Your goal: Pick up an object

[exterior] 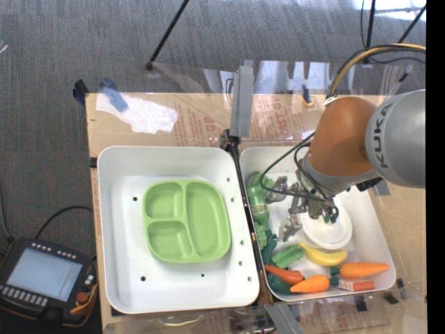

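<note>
A teach pendant [43, 278] lies on the floor by the surface's near left corner. Carrots [361, 269], a banana [324, 256] and a white dish [327, 232] crowd the right bin's [379, 228] near end. The pincer [306, 211] hangs over them, its state unclear. "KUKA" marks the arm [389, 141]. The left bin [111, 186] holds a green tray [186, 220]. Grey carpet lies beyond.

green divided plate [186, 221] being held in left bin [115, 172] | white glove [142, 115] lying on bench [201, 120] | pendant [45, 278] resting on floor, lower left
</note>
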Controlling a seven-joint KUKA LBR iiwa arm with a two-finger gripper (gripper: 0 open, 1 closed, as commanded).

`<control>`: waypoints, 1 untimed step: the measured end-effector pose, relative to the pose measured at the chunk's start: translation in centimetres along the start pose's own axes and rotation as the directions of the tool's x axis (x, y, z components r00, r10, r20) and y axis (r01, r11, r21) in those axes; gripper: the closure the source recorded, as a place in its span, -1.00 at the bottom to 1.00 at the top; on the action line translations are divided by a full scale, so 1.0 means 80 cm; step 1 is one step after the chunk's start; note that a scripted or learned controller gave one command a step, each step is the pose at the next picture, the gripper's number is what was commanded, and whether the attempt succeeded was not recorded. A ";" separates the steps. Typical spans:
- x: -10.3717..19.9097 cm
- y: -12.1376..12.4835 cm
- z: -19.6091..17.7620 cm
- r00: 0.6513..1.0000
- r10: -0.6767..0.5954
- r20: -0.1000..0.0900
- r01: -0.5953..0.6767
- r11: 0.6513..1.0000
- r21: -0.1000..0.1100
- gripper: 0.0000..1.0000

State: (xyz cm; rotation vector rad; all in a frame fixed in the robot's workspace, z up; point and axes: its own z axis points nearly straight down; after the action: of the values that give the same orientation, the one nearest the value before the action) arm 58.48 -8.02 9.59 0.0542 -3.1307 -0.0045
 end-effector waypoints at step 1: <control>0.100 -0.030 0.004 0.999 -0.032 0.017 0.032 0.999 0.004 -1.00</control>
State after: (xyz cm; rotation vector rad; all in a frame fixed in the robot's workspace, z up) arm 50.56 -10.72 9.32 0.1044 -3.1461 0.0009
